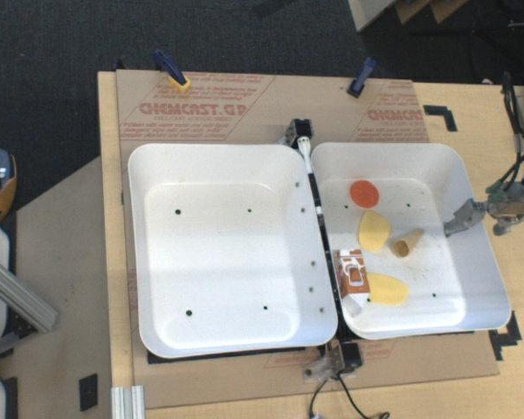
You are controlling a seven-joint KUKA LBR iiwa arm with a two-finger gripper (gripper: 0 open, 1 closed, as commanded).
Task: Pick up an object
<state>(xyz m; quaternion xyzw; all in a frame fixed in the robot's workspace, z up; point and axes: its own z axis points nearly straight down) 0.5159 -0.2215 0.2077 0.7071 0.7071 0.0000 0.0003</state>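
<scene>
1. The grey two-finger gripper [465, 217] sits over the right rim of the right white bin [472, 190]; how wide it stands cannot be told.
2. Nearest lies a small tan cylinder [406, 243].
3. Beyond are two yellow rounded pieces [374, 231] [387, 290], an orange disc [364, 194] and a brown-and-white packet [353, 272].
4. The left white bin [157, 260] adjoins.

The brown board [201, 103] under the bins reads "CHEMCAST GP" in red (repeated, partly hidden, at right).
</scene>
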